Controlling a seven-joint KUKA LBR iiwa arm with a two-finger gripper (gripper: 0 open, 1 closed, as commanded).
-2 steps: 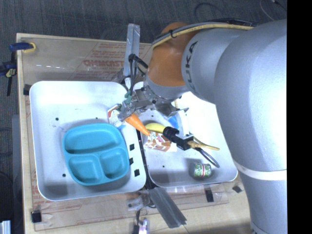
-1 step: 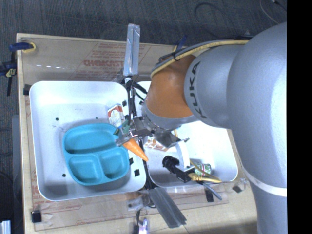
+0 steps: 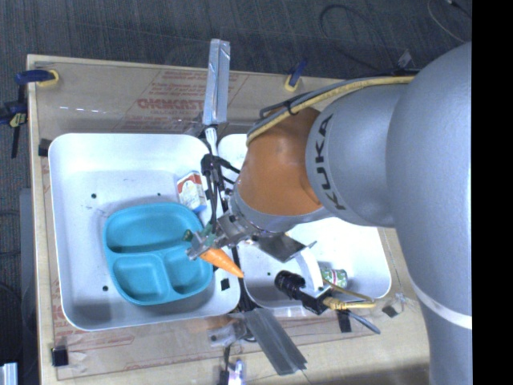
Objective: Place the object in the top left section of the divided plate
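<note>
Gripper (image 3: 210, 245), on the arm (image 3: 321, 167) reaching leftward, grips a carrot (image 3: 221, 260) at the blue divided plate's (image 3: 152, 251) right edge.

A small orange carrot (image 3: 220, 261) is lying tilted at the right edge of the blue divided plate (image 3: 152, 251). The plate is sitting flat in the left white bin, with three sections.
</note>
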